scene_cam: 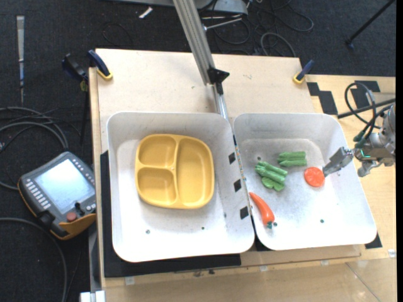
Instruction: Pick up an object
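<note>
Bench (164, 80) is a pale wooden board on a dark carpeted floor, loose cables all around it. Two clamps on the far edge, one per corner, yellow-tipped. Teach pendant (60, 194) sits on the floor left of the bench, screen up. Metal pole (196, 33) slants in from the top and ends between the bins.

Two white bins side by side. Left bin (126, 231): one yellow three-compartment plate (175, 170), nothing on it. Right bin (340, 225): four toy items. Two green bean bundles, one (292, 158) farther back, one (271, 173) nearer and left of it. One orange-red round piece (314, 177), maybe a tomato. One red chili pepper (262, 209) with a green stem near the bin's left wall.

Gripper (337, 160) comes in from the right, tip just beside the round piece. Can't tell whether its fingers are apart or together; nothing visibly held.
</note>
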Action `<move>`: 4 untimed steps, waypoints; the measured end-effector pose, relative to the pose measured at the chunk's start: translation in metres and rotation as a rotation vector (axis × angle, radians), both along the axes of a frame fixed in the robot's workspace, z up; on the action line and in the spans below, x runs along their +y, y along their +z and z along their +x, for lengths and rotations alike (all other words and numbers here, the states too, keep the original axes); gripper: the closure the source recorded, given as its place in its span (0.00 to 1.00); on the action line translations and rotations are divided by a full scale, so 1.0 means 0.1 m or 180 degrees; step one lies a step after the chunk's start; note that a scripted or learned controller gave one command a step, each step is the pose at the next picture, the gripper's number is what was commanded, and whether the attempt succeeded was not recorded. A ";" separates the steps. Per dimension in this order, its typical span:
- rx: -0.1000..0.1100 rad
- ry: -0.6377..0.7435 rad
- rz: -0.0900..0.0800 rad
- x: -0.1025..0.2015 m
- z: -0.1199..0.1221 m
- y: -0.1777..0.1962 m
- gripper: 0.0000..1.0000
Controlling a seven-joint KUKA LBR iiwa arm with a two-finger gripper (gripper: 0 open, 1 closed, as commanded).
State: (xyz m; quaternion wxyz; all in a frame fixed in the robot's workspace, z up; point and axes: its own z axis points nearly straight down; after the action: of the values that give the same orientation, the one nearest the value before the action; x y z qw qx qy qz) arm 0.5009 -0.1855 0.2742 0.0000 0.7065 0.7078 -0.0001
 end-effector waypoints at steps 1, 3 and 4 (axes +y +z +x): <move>-0.0001 -0.0003 0.0000 0.00 0.00 0.00 0.00; 0.0021 -0.0008 0.0008 0.04 -0.04 -1.07 0.00; 0.0016 -0.0006 0.0008 0.12 -0.06 -1.54 0.00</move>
State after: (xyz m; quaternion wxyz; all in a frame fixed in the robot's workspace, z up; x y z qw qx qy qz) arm 0.4946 -0.1733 0.1201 -0.0026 0.7072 0.7071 -0.0010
